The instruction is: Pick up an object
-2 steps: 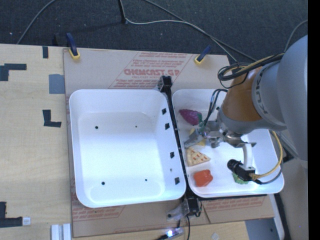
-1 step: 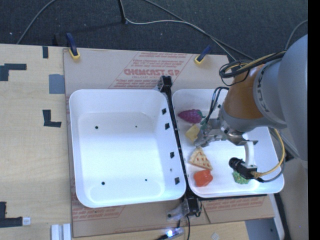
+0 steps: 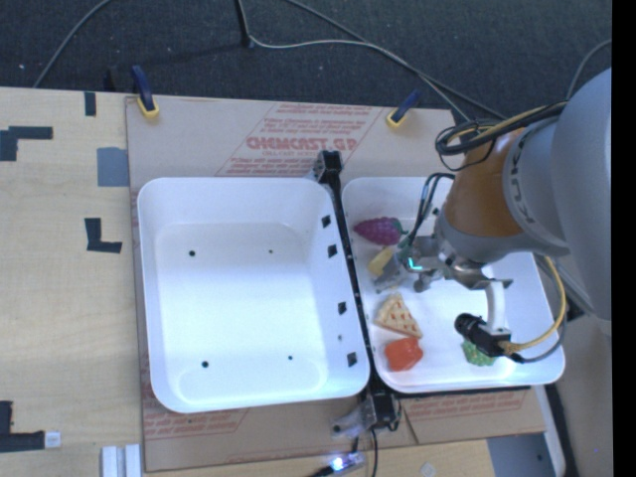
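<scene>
The two-finger gripper (image 3: 415, 266) sits low in the right shallow white bin (image 3: 545, 366); I cannot tell its state. Just beside lies a yellow piece (image 3: 384, 259), beyond it a purple item (image 3: 378, 231), below a tan wedge (image 3: 397, 317) and red lump (image 3: 402, 355).

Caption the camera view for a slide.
Grey KUKA arm with orange band reaches into right white bin holding purple, yellow, tan wedge, red and green toys.

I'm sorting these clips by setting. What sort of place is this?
Most likely a robotics lab test bench: two white bins sit on a clamped cardboard sheet, a robot arm reaches over toy food, and loose cables cross the floor.
</scene>
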Robot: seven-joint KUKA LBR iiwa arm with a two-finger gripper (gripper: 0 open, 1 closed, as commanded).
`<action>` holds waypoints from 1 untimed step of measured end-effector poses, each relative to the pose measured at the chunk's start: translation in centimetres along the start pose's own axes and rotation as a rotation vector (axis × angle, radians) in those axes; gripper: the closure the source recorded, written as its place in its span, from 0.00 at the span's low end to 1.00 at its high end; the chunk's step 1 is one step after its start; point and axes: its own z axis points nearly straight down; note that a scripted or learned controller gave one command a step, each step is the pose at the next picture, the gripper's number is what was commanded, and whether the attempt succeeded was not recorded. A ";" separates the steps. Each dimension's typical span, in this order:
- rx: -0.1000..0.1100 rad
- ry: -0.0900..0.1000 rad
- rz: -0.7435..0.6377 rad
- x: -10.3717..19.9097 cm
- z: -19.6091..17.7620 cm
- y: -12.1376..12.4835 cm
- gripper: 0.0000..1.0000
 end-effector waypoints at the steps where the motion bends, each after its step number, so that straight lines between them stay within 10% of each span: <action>1: -0.002 0.001 0.001 0.1 0.9 -5.7 0.00</action>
